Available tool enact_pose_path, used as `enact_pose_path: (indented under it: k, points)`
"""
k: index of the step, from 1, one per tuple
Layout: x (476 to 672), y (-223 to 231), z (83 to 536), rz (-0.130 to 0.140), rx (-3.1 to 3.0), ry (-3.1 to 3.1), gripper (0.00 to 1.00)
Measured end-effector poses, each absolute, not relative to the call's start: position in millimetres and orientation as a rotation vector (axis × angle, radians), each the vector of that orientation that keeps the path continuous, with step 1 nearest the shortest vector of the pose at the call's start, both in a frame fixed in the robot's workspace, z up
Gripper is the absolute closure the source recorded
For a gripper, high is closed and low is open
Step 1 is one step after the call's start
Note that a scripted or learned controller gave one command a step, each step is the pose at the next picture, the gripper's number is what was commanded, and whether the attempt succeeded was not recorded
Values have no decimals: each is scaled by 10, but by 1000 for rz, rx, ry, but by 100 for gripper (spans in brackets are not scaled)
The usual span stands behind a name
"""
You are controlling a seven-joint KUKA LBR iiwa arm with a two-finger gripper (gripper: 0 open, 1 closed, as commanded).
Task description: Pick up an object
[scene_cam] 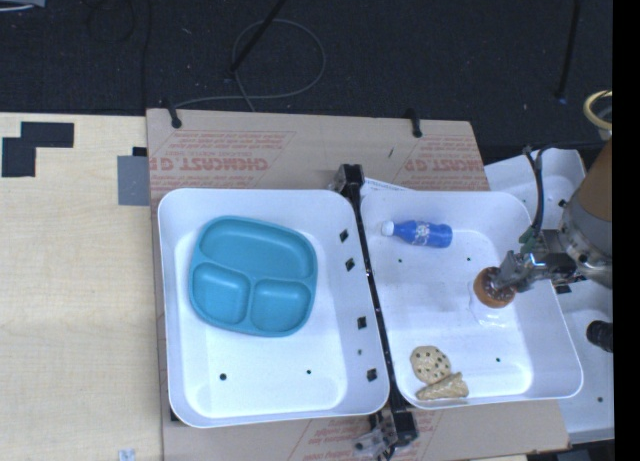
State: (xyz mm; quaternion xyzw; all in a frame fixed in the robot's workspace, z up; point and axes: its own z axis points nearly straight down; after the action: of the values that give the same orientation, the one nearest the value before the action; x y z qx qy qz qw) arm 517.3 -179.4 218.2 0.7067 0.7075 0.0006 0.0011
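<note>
Our tool (508,279) sits low over the right bin (545,374), near its right wall, with a small brown round object (490,289) directly at its tip. We cannot tell whether that object is gripped or merely touched, nor how the tool is set.

Should it prove loose, we judge the next candidates lie left and below. A blue bottle (420,234) rests up-left of the tool, its long axis running left to right. A cookie (430,359) and a tan wafer (442,387) lie below it.

The left bin (200,389) carries a blue divided plate (254,275).

Cardboard (240,154) on the worktop (70,279) bears red mirrored lettering we cannot read with confidence.
</note>
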Motion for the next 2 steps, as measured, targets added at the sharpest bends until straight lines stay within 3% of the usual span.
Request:
enact_pose_path:
  k: [2]
  points:
    - [5199, -846, 2153, 0, 2220, 2229, 100]
